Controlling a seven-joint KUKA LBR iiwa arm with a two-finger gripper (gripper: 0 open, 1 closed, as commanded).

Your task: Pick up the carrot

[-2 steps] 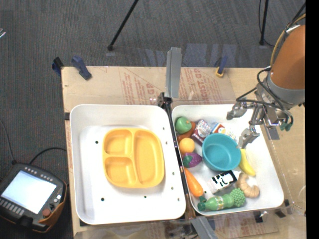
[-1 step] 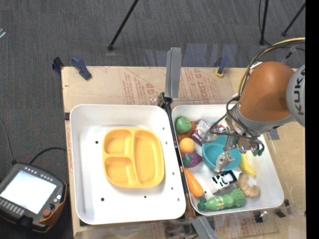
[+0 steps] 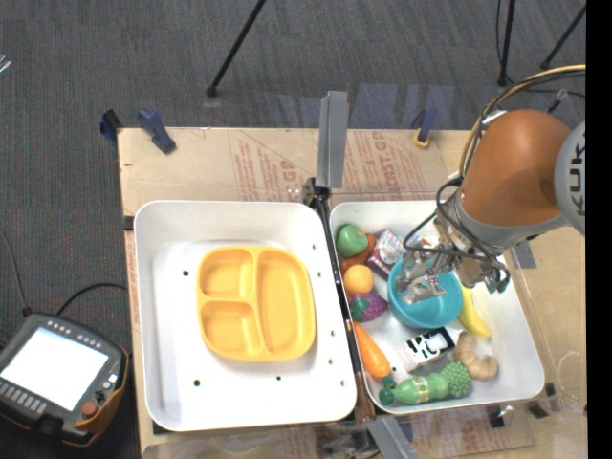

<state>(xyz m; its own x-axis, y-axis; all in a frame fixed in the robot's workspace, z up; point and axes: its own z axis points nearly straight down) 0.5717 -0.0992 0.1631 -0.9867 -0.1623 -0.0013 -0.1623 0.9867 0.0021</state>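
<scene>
The carrot [image 3: 372, 350] lies left of and nearer than the claw [image 3: 421, 277]; its length slants near-right; claw's opening I cannot tell.

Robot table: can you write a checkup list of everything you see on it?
Surface: bench with two white bins, left bin and right bin.
Job's things: carrot lies in the right bin by its left wall, untouched.
Clutter: yellow divided plate in the left bin; blue bowl, banana and orange in the right bin.
Grippers: gripper over the blue bowl.
Cables: black cables by the wrist.
Surroundings: tablet on the floor.
</scene>
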